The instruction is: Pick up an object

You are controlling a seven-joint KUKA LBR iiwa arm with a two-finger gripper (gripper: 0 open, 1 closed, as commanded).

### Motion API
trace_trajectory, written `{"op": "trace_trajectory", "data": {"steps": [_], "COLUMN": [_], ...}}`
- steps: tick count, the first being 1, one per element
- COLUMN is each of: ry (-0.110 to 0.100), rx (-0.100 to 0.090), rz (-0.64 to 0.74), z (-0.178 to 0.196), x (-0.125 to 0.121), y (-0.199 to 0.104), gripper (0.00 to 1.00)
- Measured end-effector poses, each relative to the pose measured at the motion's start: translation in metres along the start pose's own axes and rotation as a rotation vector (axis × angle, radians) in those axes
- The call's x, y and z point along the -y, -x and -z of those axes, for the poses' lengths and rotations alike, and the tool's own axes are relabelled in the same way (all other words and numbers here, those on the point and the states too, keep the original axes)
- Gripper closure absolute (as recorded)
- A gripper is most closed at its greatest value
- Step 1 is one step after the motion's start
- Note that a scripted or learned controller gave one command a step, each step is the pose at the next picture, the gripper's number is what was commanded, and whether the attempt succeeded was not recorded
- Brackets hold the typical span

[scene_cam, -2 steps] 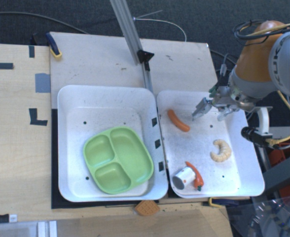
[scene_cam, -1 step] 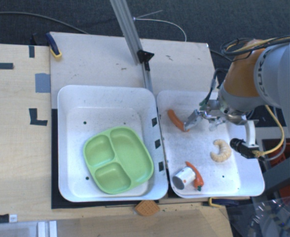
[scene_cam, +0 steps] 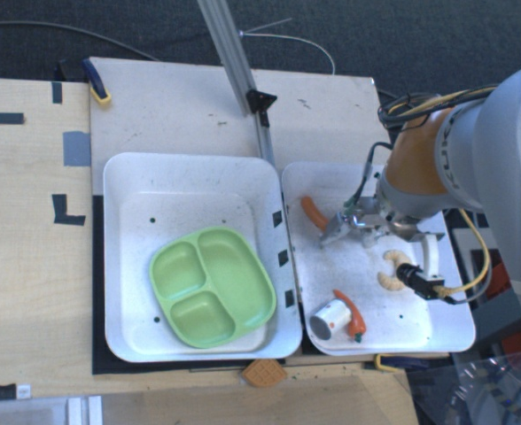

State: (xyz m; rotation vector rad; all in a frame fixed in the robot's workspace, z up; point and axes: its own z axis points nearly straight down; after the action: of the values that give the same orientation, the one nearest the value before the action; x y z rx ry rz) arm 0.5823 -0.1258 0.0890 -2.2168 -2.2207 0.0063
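I have the gripper [scene_cam: 342, 225] low in the right bin [scene_cam: 447, 330], its tips just right of the orange carrot-like piece [scene_cam: 313, 212] at the bin's far left, with nothing between them that I can see. I can't tell whether it is open or closed (the metal blurs together), so I'd judge the pick hasn't happened yet. The cream curved piece [scene_cam: 392, 269] and white cup [scene_cam: 330, 318] lie nearer, untouched.

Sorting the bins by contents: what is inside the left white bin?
The left white bin holds a light green three-compartment plastic tray with nothing in its compartments. Whatever lies beneath the tray is covered.
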Motion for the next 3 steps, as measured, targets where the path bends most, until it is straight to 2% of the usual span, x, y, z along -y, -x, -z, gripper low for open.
{"op": "trace_trajectory", "data": {"steps": [1, 2, 3], "ry": [0.002, 0.008, 0.009], "rx": [-0.001, 0.0, 0.001], "rz": [0.001, 0.0, -0.001], "z": [0.013, 0.057, 0.11], "x": [-0.001, -0.001, 0.0], "y": [0.0, -0.008, 0.003], "gripper": [1.0, 1.0, 1.0]}}
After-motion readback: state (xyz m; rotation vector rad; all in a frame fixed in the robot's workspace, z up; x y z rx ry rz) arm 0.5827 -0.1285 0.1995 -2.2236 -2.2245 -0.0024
